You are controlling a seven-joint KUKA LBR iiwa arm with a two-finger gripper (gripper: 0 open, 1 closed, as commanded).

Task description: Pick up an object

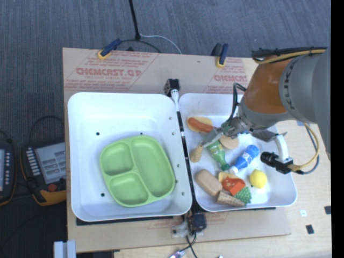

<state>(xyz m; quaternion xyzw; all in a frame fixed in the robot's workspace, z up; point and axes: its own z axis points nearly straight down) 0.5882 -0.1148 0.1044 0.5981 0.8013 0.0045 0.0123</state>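
Pale green divided tray (137, 170) in the white left bin (86, 112); yellow lemon (258, 178), blue bottle (245, 158) (white cap), red-orange hot dog (200, 124) in the right.

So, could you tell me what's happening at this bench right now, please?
The grey and orange arm reaches in from the right over the right-hand bin, which holds a pile of toy foods. Its gripper is low among them, near a hot dog and a green bottle-like piece. I can't see anything between its fingers. The left bin holds a green divided plate.
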